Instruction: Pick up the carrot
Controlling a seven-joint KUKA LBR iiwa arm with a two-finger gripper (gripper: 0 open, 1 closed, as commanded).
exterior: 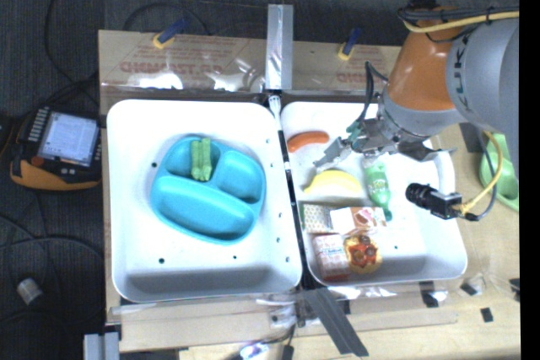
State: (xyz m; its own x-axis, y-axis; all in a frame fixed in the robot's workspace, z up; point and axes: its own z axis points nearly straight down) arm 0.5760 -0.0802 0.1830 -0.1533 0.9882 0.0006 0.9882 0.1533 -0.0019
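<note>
We pick up the action at the claw [344, 146], which hangs low over the back of the right bin [451, 253], its two fingers spread apart with nothing between them, one tip reaching out toward the left. Just beside that tip, a little up and to the left, lies the carrot [307, 139], an orange stub resting on the bin floor close to the dividing wall, and we judge it not yet grasped. To do this well, we reckon the fingers want to shift left until they straddle the carrot across its narrow width, then drop right down to the floor before closing, since a shallow pinch on a rounded thing like that could squirt it away. The wall nearby leaves little room, so the approach looks tight. Just below the claw sits a yellow banana-like piece [335, 182], and to its right a green bottle [376, 185] lies on its side, both near enough to be nudged. Further forward in this bin we see a cluster of small printed packets [346, 242]. Over in the left bin [135, 265] rests a blue divided dish [211, 194], and in its rear compartment lies a green vegetable piece [201, 158].
</note>
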